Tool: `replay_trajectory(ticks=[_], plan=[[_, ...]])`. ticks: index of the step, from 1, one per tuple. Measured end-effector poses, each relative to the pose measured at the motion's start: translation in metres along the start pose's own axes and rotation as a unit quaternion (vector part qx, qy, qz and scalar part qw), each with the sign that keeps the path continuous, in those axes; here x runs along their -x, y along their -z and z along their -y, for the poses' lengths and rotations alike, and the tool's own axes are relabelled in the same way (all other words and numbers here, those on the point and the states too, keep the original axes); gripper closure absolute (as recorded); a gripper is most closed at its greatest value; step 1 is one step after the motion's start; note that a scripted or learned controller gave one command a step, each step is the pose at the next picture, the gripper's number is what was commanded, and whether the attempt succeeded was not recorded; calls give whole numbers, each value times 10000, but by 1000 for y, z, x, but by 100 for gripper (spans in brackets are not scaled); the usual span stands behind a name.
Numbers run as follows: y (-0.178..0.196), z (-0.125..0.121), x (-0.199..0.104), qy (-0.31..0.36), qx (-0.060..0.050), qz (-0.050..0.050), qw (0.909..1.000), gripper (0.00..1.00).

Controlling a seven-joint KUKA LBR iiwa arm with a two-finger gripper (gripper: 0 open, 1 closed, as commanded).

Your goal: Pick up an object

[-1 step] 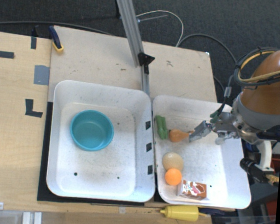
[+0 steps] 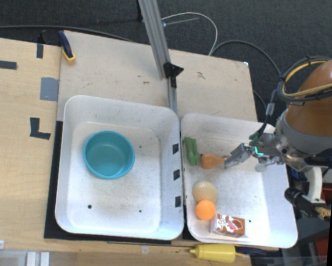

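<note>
My gripper (image 2: 234, 157) reaches in from the right over the upper part of the right bin (image 2: 273, 227). Its tip sits right beside a small orange-brown object (image 2: 210, 161), at that object's right end; whether it touches it I cannot tell. A green object (image 2: 191, 150) lies just left of it, near the bin's left wall. Lower in the same bin are a beige round object (image 2: 205, 191), an orange ball (image 2: 205, 210) and a red and white packet (image 2: 228, 225).
The left bin (image 2: 71, 208) holds a teal bowl (image 2: 109, 154). A yellow bottle (image 2: 215, 252) lies on the bench in front of the right bin. A grey pole (image 2: 158, 35) slants down to the gap between the bins.
</note>
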State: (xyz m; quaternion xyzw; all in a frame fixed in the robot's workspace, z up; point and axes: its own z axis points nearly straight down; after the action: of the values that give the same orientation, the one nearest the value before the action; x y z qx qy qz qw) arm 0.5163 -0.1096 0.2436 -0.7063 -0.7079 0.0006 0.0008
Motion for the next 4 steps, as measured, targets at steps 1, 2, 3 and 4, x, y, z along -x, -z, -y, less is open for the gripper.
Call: replay_trajectory(ticks=[1,2,3,4], plan=[[-45,6,1,-7,-23,1,10000,0],[-102,-2,3,-6,-27,0,10000,0],[-155,-1,2,-4,3,7,10000,0],[-144,-1,2,-1,-13,-5,10000,100]])
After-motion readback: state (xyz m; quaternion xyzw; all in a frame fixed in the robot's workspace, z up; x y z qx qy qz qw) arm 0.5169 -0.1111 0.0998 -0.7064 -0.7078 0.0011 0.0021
